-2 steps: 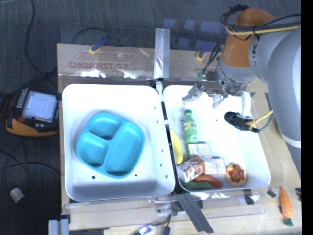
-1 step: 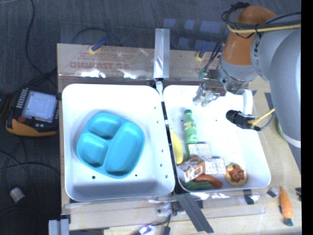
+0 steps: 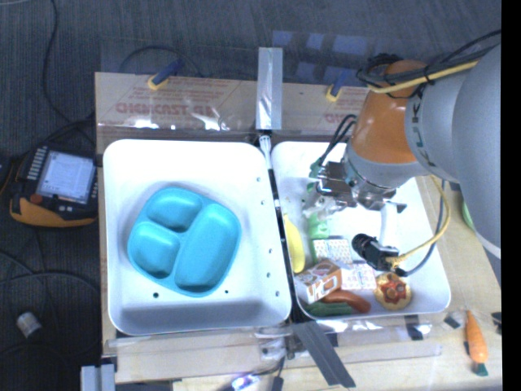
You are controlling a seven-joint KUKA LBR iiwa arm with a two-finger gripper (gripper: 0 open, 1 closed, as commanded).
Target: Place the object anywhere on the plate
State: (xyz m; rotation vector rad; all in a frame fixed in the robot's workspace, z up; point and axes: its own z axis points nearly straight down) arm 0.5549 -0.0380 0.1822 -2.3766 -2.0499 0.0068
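Reaching down from the right, the end effector (image 3: pixel 326 192) is hanging low over the upper part of the right bin (image 3: pixel 435 287), just above a cluster of small items. How far it is open cannot be told from this slanted view, and nothing is visibly held by it. It seems to be hovering over or touching a pale green item (image 3: pixel 316 215) directly beneath it.

Judging from this, the picking step is in hand: the arm is working among the objects and nothing is travelling toward the plate yet. The next move is calling for a secure lift of one item, then a carry leftward over the divider between the bins.

Below the end effector, a yellow banana (image 3: pixel 295 246) is lying along the bin's left wall, beside small food boxes (image 3: pixel 334 277), a red pepper (image 3: pixel 342 300) and a round reddish fruit (image 3: pixel 392 291).

Well apart, the blue three-section plate (image 3: pixel 186 239) is sitting in the left bin (image 3: pixel 130 157) on the bench.
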